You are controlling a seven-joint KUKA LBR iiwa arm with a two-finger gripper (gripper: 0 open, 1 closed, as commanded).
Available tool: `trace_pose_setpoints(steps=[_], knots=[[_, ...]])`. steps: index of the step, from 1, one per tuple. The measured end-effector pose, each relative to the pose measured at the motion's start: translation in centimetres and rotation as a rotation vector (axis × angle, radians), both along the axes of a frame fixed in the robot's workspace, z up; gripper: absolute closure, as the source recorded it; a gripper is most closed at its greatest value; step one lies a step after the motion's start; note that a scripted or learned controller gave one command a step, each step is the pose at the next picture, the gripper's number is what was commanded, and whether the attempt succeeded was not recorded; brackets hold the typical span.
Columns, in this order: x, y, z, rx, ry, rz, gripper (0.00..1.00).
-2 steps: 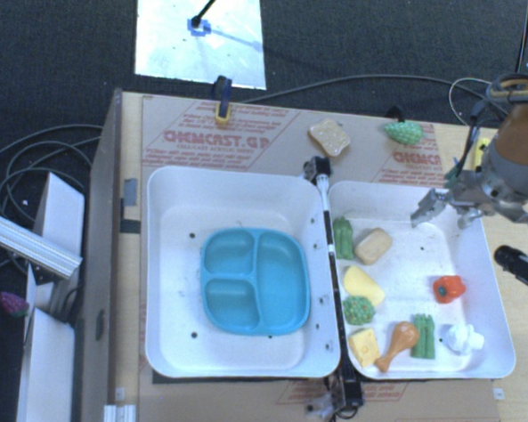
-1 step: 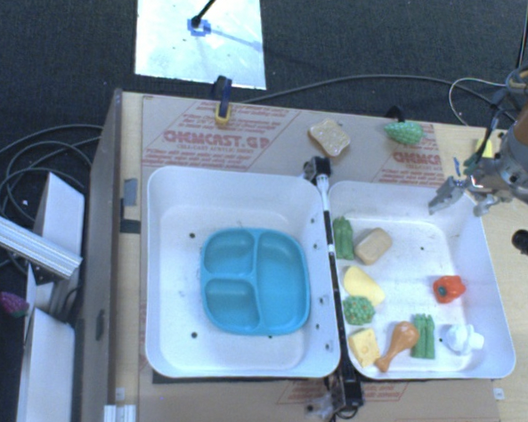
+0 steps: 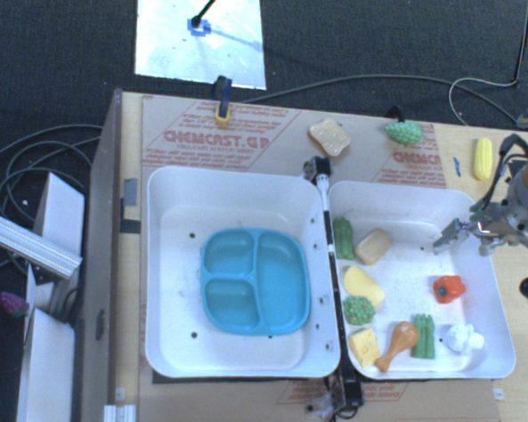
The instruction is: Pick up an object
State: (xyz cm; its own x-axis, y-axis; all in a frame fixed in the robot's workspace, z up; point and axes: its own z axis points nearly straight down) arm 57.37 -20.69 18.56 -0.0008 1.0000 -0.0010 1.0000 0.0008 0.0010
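Observation:
The right bin (image 3: 499,309) holds several toy foods: a green pickle (image 3: 343,237), a tan bread piece (image 3: 373,246), a yellow piece (image 3: 363,285), a broccoli floret (image 3: 358,309), a cheese wedge (image 3: 364,346), a chicken drumstick (image 3: 399,341), green asparagus (image 3: 424,336), a red pepper (image 3: 448,289) and a white lump (image 3: 461,337). My gripper (image 3: 466,240) hangs over the bin's upper right corner, open, with nothing between its fingers. The red pepper lies just below it, apart from the fingers.
A blue divided plate (image 3: 255,281) lies in the left bin (image 3: 168,244). On the bench behind the bins lie a bread slice (image 3: 329,136), a green bumpy toy (image 3: 404,131) and a corn cob (image 3: 484,158). A yellow and blue clamp (image 3: 223,101) sits at the back edge.

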Motion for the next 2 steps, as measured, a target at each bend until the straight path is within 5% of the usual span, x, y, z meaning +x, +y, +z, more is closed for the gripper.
trace_pose_setpoints(steps=[2], knots=[[0.6,0.03,-2.54,0.0,-0.001,0.002,0.0]])
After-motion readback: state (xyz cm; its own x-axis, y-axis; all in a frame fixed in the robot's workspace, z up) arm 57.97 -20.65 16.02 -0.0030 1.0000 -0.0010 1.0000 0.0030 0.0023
